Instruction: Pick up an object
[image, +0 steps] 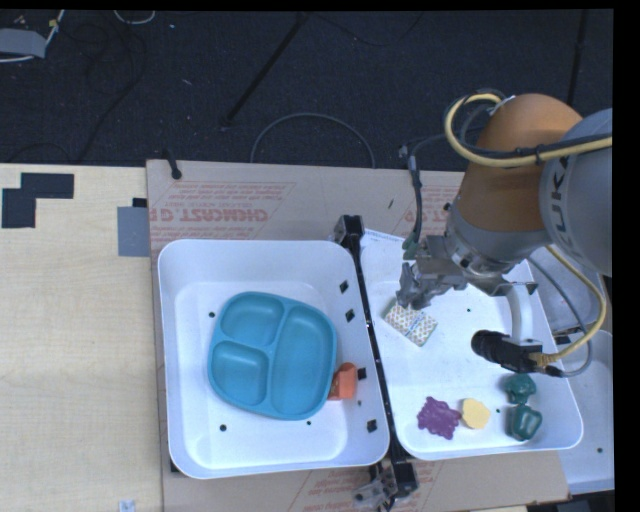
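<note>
Arm (520, 170) in from right, wrist bent down, gripper (415, 298) low.

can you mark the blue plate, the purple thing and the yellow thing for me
blue plate (272, 352): camera view, on the ridge between its compartments
purple thing (438, 416): camera view, on its middle
yellow thing (476, 413): camera view, on its middle
</note>
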